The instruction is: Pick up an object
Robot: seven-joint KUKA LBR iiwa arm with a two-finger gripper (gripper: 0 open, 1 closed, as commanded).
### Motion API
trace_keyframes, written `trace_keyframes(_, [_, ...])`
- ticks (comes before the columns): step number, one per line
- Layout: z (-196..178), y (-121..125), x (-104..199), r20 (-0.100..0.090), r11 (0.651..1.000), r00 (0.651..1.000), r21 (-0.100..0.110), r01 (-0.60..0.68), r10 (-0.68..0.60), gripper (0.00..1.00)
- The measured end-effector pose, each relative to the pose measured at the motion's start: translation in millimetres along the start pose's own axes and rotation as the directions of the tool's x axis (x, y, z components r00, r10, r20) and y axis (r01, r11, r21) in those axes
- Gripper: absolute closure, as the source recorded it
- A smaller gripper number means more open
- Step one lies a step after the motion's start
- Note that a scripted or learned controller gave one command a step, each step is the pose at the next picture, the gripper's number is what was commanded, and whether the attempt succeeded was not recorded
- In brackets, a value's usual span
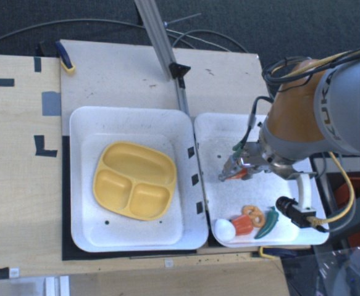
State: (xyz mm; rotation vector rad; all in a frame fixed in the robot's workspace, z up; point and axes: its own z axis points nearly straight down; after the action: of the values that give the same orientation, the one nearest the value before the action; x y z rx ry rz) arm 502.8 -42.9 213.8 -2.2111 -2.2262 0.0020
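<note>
Orange and red toys (249, 219) lie in a small heap by the near edge of the right bin (212, 142), with a white ball (224, 229) and a green piece (267, 224). The gripper (232, 171) hangs over the middle of that bin with something reddish at its tip, and I cannot tell how its fingers stand. If it goes down here it could close on nothing, because the heap sits apart from it.

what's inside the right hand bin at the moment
In the right bin, near its front edge, lie a white egg-like piece, an orange-red toy, a pretzel-like piece and a green piece. The gripper hovers mid-bin; the arm covers the bin's right part.
</note>
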Motion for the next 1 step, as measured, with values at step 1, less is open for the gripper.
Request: trace_keyframes(1, [-8.2, -2.6, 63.5, 0.0, 1.0, 1.0, -0.001, 0.003, -0.003, 1.0])
